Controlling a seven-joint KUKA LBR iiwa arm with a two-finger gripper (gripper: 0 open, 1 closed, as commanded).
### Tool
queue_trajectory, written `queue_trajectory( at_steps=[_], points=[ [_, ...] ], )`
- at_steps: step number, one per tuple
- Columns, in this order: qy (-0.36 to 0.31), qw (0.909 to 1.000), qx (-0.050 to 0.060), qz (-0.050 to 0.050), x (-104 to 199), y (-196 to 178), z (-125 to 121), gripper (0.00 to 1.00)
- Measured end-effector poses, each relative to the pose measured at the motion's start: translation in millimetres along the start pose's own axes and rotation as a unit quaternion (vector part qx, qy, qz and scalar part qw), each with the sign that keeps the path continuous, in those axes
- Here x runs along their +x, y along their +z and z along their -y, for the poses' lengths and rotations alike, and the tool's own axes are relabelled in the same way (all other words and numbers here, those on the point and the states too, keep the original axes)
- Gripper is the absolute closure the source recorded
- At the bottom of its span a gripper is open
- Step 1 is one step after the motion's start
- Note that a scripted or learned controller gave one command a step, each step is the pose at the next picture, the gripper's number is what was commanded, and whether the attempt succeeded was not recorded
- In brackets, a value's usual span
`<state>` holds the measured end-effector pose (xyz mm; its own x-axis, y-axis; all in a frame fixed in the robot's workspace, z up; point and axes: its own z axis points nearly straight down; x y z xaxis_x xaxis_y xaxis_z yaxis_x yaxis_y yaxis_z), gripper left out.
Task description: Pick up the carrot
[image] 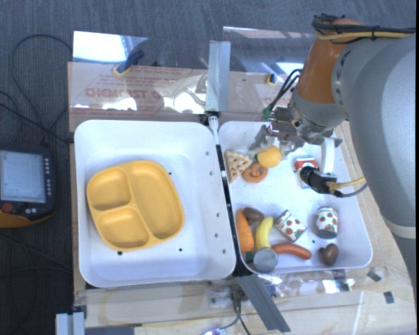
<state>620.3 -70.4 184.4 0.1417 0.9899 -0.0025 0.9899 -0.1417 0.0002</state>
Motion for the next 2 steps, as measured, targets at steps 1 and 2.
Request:
queue_trajectory(
  at_steps=[1,2],
  points=[
    [0.073,0.9973,0.002,0.000,91.4,1.7,-1.0,1.00],
    [0.105,0.9945,0.002,0.000,176.3,1.5,-0.1,1.00]
  ],
)
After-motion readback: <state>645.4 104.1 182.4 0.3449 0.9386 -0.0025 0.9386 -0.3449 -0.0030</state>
